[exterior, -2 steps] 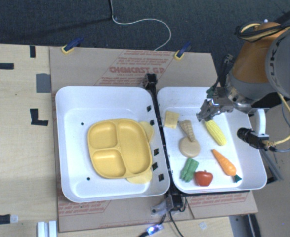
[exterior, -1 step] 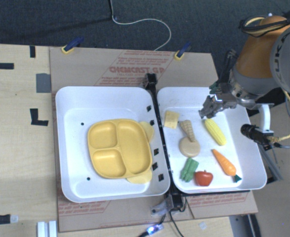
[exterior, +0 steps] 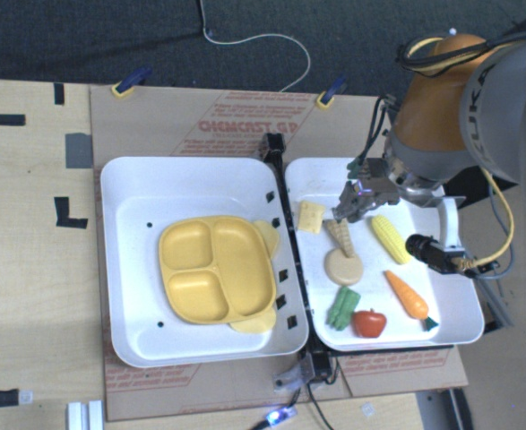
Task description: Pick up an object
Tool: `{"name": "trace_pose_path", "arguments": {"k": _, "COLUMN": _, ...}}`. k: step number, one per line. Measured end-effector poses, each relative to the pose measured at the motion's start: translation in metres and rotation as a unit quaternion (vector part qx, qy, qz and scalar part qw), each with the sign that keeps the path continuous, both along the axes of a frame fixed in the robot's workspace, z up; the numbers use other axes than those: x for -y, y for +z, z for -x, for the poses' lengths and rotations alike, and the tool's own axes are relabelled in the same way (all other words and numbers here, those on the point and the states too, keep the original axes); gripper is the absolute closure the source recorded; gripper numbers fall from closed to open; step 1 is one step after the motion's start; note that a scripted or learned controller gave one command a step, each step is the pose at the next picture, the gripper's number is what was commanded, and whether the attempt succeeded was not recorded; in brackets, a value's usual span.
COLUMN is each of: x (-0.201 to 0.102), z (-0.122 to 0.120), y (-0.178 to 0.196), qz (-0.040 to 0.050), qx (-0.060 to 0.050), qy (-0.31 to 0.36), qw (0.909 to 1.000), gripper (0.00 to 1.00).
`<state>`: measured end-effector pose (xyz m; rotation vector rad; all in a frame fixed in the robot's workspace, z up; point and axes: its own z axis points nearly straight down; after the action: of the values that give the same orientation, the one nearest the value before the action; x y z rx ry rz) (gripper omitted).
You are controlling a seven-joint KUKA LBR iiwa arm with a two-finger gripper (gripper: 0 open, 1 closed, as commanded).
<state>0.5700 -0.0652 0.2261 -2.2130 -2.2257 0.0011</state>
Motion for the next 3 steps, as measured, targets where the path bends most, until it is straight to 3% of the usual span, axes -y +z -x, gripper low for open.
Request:
{"name": "trace_pose_path", "arguments": {"k": 2, "x": -0.086, "z": 0.049, "y": 0.008, "qz": -0.0002, "qx": -0.001, "qy": 0.001, "qw": 1.0000, "gripper": 1.00}}
{"name": "trace_pose_path", "arguments": {"k": 3, "x": -0.110, "z": 0.056, "y": -0.005, "qz": 0.0010, "qx": -0.001, "qy": -0.001, "qw": 1.0000, "gripper": 1.00}}
